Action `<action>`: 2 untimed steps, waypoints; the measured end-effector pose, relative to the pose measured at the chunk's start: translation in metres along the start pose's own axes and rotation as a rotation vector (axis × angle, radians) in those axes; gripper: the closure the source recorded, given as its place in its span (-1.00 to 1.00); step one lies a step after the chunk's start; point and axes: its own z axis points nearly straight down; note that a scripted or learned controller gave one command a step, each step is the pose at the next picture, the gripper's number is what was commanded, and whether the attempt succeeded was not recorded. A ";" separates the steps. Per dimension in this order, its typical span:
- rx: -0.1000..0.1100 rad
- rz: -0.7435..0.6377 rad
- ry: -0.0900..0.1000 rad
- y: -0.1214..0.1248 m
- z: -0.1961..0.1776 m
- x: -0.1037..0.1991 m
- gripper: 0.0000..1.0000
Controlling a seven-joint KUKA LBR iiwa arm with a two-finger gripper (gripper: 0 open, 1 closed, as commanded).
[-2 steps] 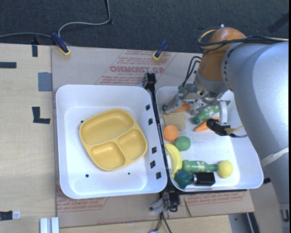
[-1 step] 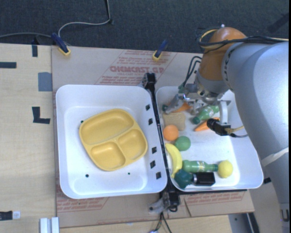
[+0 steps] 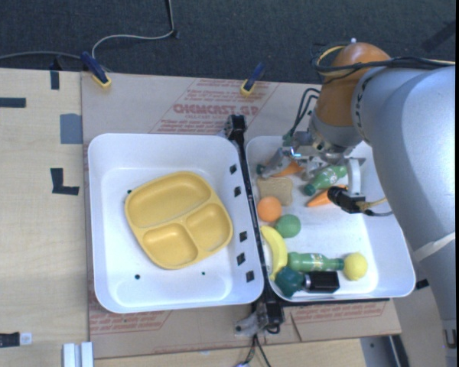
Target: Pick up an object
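Two shallow white bins sit side by side on a sheet of brown cardboard (image 3: 161, 113) printed with red lettering; the left bin (image 3: 107, 228) is smooth moulded plastic with rounded corners and carries a yellow plate (image 3: 179, 219), a glossy rounded tray split into three compartments, lying at a slant. The grey arm (image 3: 413, 151) comes in from the right, broad and matte, with its orange band (image 3: 348, 82) bulging above the wrist; it hangs over the far end of the right bin (image 3: 390, 258). The gripper (image 3: 294, 159) sits low among the toys at that far end, metallic and cluttered with cables; whether it is spread or closed I cannot tell, and nothing can be made out held in it.

The right bin holds the small things. A green bottle (image 3: 314, 262) lies on its side near the front, its long axis running left to right, with a darker cap end toward the left; a yellow banana (image 3: 273, 249) curves beside it along the left wall, its length running front to back. A tan slice of bread (image 3: 277, 189) lies flat just by the gripper. Round pieces follow: an orange ball (image 3: 269, 209), a green ball (image 3: 288, 225) touching it, and a yellow lemon (image 3: 355, 266) at the bottle's right end. A carrot (image 3: 319, 199), orange and tapered, points left near a black cable; a small green piece (image 3: 327, 177) lies just beyond it. A black block (image 3: 321, 282) rests at the front edge.
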 end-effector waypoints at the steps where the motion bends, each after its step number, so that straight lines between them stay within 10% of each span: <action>1: -0.001 -0.001 0.001 0.000 0.000 -0.002 -1.00; 2: -0.001 0.004 -0.007 -0.001 0.000 0.005 -1.00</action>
